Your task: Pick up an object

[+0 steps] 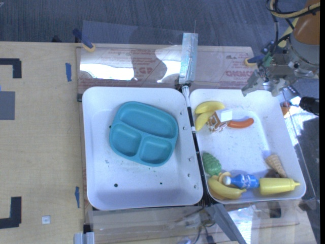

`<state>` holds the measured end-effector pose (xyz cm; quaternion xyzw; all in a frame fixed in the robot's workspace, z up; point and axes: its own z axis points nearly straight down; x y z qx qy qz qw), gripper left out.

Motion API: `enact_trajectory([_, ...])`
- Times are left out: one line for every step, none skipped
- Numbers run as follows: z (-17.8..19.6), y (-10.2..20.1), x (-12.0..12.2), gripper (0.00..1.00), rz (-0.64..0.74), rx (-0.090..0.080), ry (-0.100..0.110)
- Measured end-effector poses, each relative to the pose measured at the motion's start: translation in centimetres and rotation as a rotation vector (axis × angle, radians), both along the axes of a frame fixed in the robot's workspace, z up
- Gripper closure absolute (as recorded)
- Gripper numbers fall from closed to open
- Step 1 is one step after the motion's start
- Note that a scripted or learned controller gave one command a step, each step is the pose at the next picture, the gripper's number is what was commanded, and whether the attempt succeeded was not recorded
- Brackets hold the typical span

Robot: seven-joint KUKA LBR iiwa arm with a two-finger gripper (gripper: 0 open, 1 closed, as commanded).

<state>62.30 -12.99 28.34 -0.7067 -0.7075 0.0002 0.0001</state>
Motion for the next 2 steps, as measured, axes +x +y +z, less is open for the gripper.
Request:
enact_trajectory([-1.4,-1.5,0.1,0.00,-0.114,0.001,0.002])
enact_trajectory([-16.0,0.9,-1.0,0.00,-0.119,-0.001,-0.007])
